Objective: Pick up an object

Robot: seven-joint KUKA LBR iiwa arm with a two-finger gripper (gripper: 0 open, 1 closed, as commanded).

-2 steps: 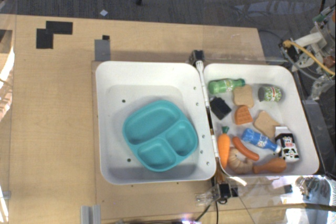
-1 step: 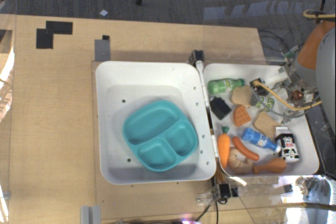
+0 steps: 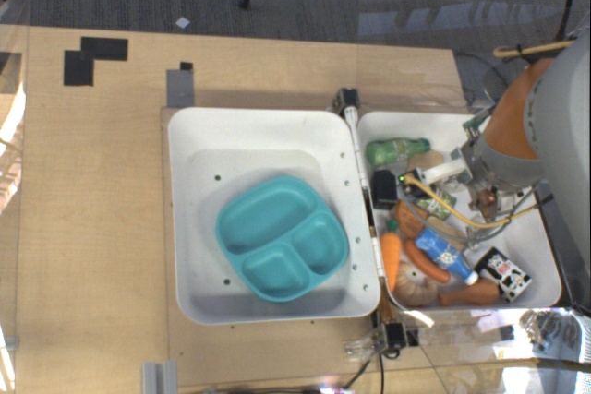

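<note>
The objects to pick from are lying heaped in the right bin point(image 3: 550, 265): a green bottle point(image 3: 398, 149) near its far edge, a carrot point(image 3: 391, 259) leaning along the left wall, a blue packet point(image 3: 445, 256) across a reddish sausage-shaped piece point(image 3: 428, 265), a brown piece point(image 3: 469, 295) near the front, and a black-and-white patterned block point(image 3: 506, 274) at the front right. They are crowding one another — most are touching or overlapping.

The gripper point(image 3: 481, 198) is hanging over the middle right of this pile, above a tangle of yellow cable point(image 3: 441, 201); how it is set cannot be made out. Nothing is visibly held.

The grey arm point(image 3: 560, 111) is reaching in from the right, its orange band point(image 3: 508, 119) showing above the wrist.

In the left bin point(image 3: 199, 143), a teal divided plate point(image 3: 281, 237) is lying flat — well apart from the pile.
</note>
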